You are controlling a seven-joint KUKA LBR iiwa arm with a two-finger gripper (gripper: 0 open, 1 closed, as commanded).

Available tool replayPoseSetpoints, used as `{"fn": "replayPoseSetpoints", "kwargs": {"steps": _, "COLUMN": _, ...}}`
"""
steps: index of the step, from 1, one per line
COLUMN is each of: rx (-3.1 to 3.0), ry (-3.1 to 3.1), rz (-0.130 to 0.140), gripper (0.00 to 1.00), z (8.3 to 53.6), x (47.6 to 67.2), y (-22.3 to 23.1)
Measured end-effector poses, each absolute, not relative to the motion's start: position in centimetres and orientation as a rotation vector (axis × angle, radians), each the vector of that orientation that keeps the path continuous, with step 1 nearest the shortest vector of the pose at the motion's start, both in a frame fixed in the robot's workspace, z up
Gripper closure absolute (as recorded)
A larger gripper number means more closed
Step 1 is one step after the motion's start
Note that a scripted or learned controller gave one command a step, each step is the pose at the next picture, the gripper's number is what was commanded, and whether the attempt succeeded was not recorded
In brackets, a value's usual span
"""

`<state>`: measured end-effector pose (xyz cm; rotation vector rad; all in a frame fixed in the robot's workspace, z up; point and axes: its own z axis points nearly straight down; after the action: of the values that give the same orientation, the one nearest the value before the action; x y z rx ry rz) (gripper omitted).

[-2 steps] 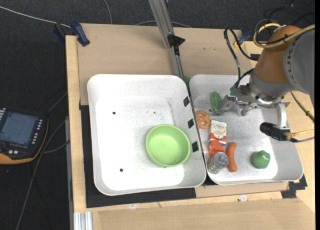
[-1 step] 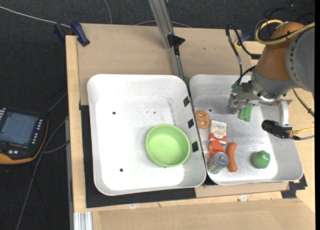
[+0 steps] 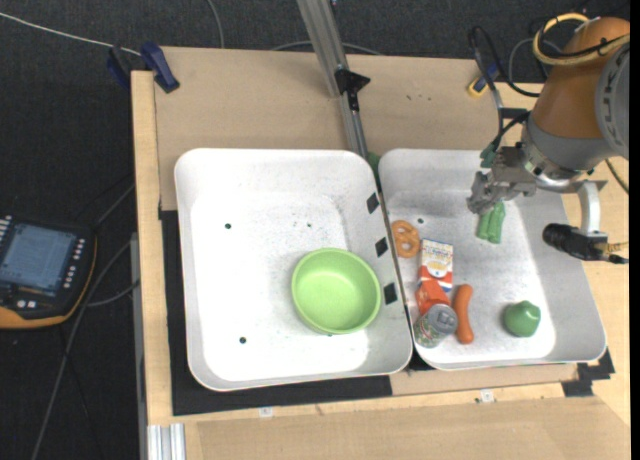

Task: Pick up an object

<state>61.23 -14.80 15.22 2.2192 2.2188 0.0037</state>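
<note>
Over right bin [image 3: 590,328], pincer [image 3: 492,203] closed on green obj [image 3: 490,224], lifted.

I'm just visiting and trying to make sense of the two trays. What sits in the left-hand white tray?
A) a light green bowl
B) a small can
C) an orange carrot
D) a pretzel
A: the light green bowl lies in the left bin, while the carrot, pretzel and can all lie in the right bin.
</note>
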Motion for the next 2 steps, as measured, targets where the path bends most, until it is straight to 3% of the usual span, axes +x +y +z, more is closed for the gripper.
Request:
{"fn": "replayPoseSetpoints", "kwargs": {"steps": 1, "rx": 2.218, "ry": 2.218, "rz": 0.005, "gripper": 1.00, "z": 21.3, "x": 60.9, "y": -15.4}}
{"fn": "replayPoseSetpoints", "kwargs": {"steps": 2, "rx": 2.220, "ry": 2.220, "rz": 0.003, "gripper": 1.00, "z": 23.6, "x": 61.0, "y": -15.4}}
